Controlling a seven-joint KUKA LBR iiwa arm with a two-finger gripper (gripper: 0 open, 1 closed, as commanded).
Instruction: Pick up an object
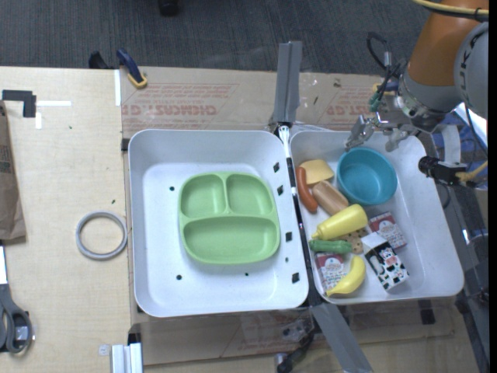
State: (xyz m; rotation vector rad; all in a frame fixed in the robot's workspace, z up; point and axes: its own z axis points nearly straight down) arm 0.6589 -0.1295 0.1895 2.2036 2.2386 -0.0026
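Near edge of right bin (446, 282): banana (349, 278), looks like light stiff toy, curved, slick; take across middle; milk carton (387, 264) beside it, boxy, flat sides suit pinch; yellow bottle (341, 223) mid-bin, rounded, may roll; blue bowl (367, 176) farther back, rigid, grip by rim; gripper (378, 127) at far rim above bowl, fingers apart, clamped on nothing; left bin holds green tray (229, 217).

Dark grey carpet floor (217, 10) across the top, 10 to 2 o'clock. Light wood bench top (58, 169) fills left side. Brown cardboard sheet (198, 103) w/ red print lies on bench at 12. Roll of tape (101, 235) at 9, blue clamp (130, 67) at 11, scissors (14, 326) at 8, brown paper bag (8, 177) at left edge. Light even, no hard shadows.
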